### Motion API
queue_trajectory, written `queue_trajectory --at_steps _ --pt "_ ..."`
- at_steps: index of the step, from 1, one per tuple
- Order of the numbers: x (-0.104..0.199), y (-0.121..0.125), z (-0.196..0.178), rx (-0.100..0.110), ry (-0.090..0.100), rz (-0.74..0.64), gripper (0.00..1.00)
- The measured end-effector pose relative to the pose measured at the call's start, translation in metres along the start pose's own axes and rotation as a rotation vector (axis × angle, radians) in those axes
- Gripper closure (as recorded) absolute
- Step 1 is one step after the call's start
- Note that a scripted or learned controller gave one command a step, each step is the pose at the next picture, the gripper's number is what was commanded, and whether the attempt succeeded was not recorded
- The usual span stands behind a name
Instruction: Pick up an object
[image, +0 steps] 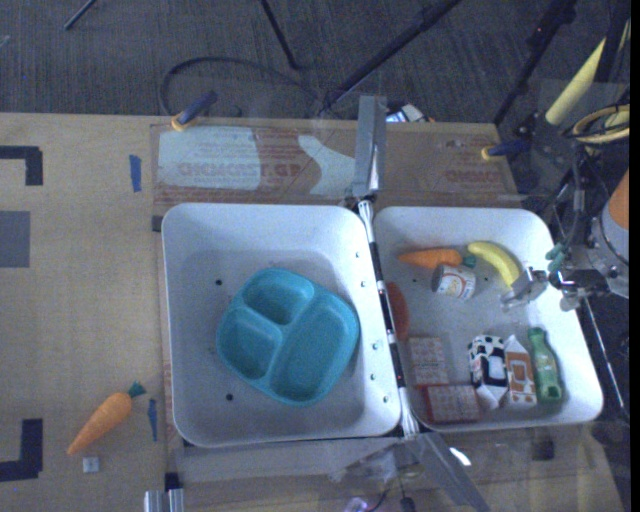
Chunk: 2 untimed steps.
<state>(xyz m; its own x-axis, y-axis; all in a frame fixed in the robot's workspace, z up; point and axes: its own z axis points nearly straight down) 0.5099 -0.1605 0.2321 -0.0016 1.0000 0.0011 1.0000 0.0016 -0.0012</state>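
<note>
Now | my gripper (524, 290) hung in the right bin (585, 400) | jaw state unreadable | banana (497, 261) just beside | small jar (454, 282) and carrot (432, 257) beyond it | green bottle (545, 364) nearby.

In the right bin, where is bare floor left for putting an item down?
In the right bin, bare floor lies along the far wall behind the carrot and banana, and mid-bin between the small can and the cartons. The near edge is crowded.
</note>
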Motion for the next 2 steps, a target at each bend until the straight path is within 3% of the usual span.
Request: queue_trajectory --at_steps 1,2 --pt "0.009 0.119 0.143 -0.005 -0.002 0.224 0.00" --pt "0.010 0.120 0.133 -0.005 -0.003 0.221 1.00"
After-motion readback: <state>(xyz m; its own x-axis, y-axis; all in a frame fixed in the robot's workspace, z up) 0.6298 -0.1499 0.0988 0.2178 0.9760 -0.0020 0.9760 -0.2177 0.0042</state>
